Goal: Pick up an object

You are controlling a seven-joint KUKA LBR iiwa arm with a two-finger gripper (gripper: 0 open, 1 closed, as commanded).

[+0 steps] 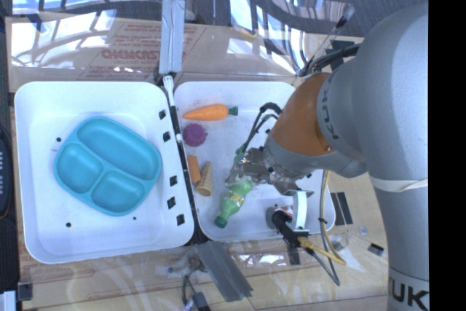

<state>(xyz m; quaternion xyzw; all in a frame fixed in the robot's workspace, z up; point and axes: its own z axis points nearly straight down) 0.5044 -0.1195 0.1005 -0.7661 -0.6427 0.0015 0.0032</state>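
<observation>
1. Hovering low over the right-hand bin (pixel 320 218), the gripper (pixel 246 172) sits right at the upper end of the green bottle (pixel 233 204) — whether it is open, closed or gripping, I cannot tell from this slanted camera view.
2. The bottle lies on its side, running down and to the left from the gripper toward the bin's near wall; it looks like light, hard plastic — smooth and round, so probably apt to roll or slip. A grasp across the body's middle seems safest.
3. Left of the gripper lie an ice-cream cone (pixel 203 180) and a purple ball (pixel 194 134); a carrot (pixel 207 112) lies up-left.
4. The arm (pixel 378 98) reaches in from the right, orange band (pixel 306 124) just above the wrist, tool pitched downward.
</observation>
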